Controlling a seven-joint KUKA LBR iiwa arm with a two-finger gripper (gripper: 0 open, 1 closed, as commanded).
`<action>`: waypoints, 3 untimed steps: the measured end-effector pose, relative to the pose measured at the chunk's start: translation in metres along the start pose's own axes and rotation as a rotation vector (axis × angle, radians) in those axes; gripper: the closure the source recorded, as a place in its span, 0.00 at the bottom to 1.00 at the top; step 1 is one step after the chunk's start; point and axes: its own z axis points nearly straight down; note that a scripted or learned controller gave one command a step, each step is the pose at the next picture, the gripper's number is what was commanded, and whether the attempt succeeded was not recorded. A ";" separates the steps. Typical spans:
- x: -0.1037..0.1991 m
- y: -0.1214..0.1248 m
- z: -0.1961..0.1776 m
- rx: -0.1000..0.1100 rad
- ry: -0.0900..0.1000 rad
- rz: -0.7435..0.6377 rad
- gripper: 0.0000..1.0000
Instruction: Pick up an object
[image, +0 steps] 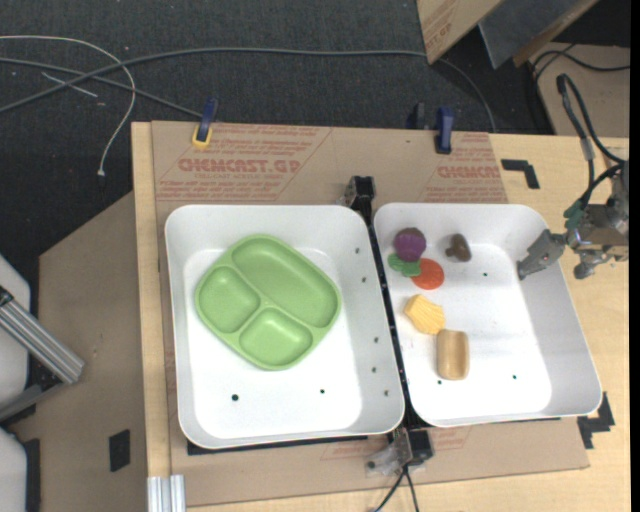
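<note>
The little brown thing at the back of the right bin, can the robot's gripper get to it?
Probably yes. The brown thing sits apart from the purple ball, with bare bin floor between it and the gripper at the right rim.

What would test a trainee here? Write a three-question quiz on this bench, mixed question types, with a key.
1. True or false: the green tray lies in the right bin.
2. Which item lies nearest the camera-side rim of the right bin?
A. purple ball
B. tan block
C. brown lump
3. Fill in: the tool hangs over the right bin's ____ edge, as the camera sees it.

Key
1. False: it lies in the left bin.
2. B. The yellow piece sits just beyond it; the red piece and green piece lie farther up, by the purple ball.
3. Right.
</note>
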 end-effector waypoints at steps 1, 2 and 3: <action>0.000 0.002 -0.006 -0.011 -0.003 -0.003 0.00; 0.005 0.009 0.054 -0.006 -0.001 -0.003 0.00; -0.004 0.010 0.112 -0.006 -0.001 -0.002 0.00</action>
